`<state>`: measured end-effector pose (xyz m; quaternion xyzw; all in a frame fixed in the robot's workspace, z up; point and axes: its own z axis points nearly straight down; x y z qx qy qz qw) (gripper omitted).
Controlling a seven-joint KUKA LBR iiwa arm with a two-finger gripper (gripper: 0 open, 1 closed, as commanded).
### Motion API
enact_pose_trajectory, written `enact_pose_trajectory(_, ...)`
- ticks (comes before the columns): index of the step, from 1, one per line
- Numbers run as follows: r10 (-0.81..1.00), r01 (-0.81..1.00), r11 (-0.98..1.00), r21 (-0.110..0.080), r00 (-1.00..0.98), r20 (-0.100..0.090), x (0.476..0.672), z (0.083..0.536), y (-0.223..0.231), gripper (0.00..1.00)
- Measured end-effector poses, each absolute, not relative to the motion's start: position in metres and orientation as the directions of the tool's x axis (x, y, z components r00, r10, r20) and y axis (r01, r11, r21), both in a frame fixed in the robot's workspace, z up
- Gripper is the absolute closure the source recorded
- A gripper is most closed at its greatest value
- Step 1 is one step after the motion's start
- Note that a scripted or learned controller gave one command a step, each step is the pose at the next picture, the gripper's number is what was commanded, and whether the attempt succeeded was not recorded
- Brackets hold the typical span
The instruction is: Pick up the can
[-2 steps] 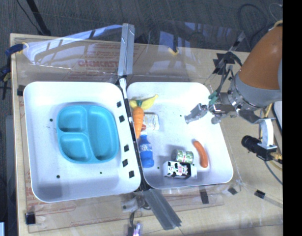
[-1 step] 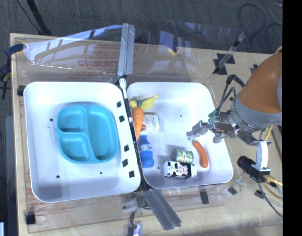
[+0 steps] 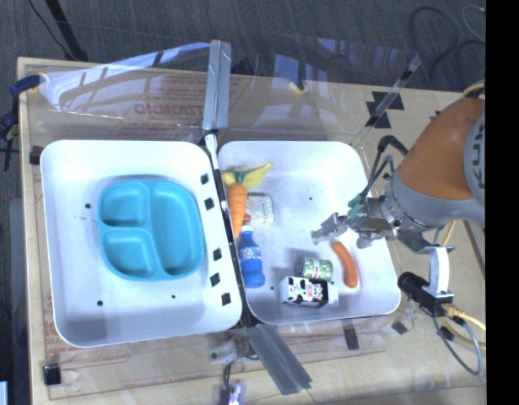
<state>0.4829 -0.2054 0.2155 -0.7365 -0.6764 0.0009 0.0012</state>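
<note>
The can [image 3: 317, 267] is small and green with a silver end. It lies on its side near the front of the right bin [image 3: 314, 163]. It touches a cow-patterned carton [image 3: 309, 291] in front of it and sits just left of an orange-red sausage [image 3: 347, 262]. My gripper [image 3: 331, 228] hangs over the right bin, a little behind and to the right of the can, above the sausage's far end. Nothing shows in its grasp. The grey arm with its orange band [image 3: 445, 163] reaches in from the right.
Along the right bin's left wall lie a banana [image 3: 251, 174], a carrot [image 3: 237, 202], a small packet [image 3: 259, 207] and a blue bottle [image 3: 251, 260]. The left bin [image 3: 73, 302] holds a blue divided plate [image 3: 151, 228]. Cables [image 3: 449, 319] run past the bench's right front corner.
</note>
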Motion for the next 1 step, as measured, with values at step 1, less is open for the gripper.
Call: enact_pose_trajectory(1,0.997,0.997,-0.072,0.001,0.072,0.000,0.4922,0.0923,-0.2028,0.00)
